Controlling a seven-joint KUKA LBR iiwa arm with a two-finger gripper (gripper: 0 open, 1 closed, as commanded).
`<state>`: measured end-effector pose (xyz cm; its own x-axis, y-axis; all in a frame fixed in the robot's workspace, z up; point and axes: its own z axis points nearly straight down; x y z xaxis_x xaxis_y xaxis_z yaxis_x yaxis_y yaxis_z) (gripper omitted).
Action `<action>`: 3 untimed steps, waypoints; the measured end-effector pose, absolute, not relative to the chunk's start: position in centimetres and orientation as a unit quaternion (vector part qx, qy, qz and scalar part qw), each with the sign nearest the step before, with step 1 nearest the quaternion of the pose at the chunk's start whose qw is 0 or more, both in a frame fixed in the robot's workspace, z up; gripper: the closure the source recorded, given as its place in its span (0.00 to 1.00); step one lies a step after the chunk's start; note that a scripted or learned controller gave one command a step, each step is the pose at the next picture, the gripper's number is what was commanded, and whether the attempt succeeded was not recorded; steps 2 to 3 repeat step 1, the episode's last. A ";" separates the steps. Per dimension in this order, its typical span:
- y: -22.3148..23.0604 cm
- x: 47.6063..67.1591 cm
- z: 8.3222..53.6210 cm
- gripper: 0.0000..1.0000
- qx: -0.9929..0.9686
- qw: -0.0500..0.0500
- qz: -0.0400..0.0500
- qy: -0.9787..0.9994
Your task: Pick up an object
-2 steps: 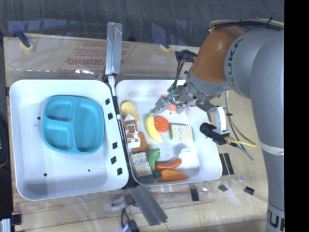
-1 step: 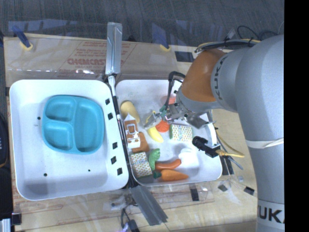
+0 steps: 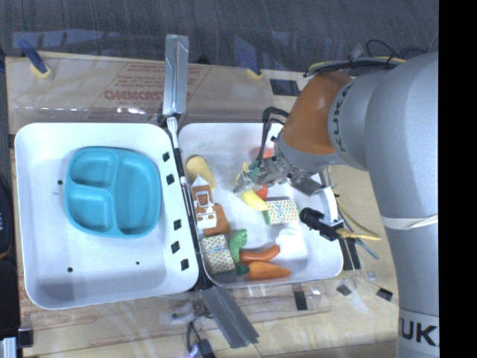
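A pale wooden counter (image 3: 97, 88) carries two shallow white bins side by side, seen from above at a slant, with dark carpeted floor (image 3: 149, 6) beyond its far edge. The left bin (image 3: 45, 274) holds a blue divided plate (image 3: 114, 190) near its middle, with bare white floor all around it. The right bin (image 3: 223, 136) is crowded along its near side: two orange carrots (image 3: 262, 262), a green toy (image 3: 237, 243), a patterned block (image 3: 217, 253), a brown piece (image 3: 215, 218) and a pale yellow object (image 3: 198, 168) by the divider. Its far left corner is open. The grey arm (image 3: 387, 140) reaches in from the right, covering the bin's right edge. The gripper (image 3: 257, 177) sits low over the bin's centre, just above a yellow object (image 3: 255, 198) and a checked block (image 3: 282, 211); its opening and any hold cannot be made out.
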<state>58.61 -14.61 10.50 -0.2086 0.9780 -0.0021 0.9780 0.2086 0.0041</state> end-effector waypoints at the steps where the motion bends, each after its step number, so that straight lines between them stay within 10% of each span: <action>1: -9.4 58.2 19.7 1.00 0.669 0.000 -0.001 0.743; 3: -9.4 58.2 19.7 1.00 0.669 0.000 -0.001 0.743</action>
